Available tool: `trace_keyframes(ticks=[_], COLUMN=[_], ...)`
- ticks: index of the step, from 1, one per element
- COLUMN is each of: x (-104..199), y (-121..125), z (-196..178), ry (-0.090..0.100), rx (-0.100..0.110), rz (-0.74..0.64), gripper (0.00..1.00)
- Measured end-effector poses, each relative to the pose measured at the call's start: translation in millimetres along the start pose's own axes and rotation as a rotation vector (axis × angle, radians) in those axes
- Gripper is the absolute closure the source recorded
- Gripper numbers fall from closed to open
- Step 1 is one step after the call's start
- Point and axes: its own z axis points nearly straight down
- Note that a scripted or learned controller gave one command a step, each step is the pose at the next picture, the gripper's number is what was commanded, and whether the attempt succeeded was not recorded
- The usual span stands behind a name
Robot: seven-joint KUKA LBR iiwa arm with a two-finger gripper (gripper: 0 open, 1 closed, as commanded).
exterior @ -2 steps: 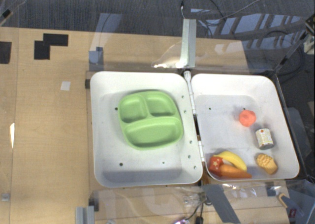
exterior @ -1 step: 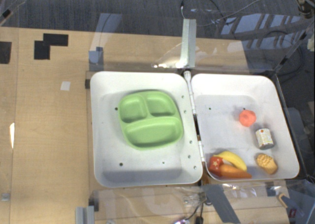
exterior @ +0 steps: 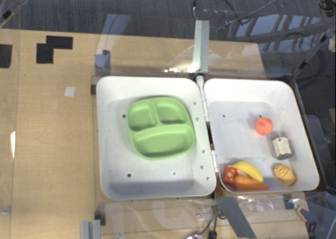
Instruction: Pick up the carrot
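The carrot is orange and lies flat along the front wall of the right bin, near its front left corner. A yellow banana rests just behind it, touching or nearly touching. A red strawberry-like piece sits at the carrot's left end.
Further things in the right bin: an orange-red round fruit, a small white can and a tan bread-like piece. The left bin holds a green divided plate. A metal post stands behind the bins' shared wall.
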Motion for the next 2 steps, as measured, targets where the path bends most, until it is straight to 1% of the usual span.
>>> trace_keyframes(ticks=[2], x=[5.8], y=[-3.6], z=[-17.6], ry=[-0.003], rx=[-0.001], rz=[-0.02], gripper=[1.0])
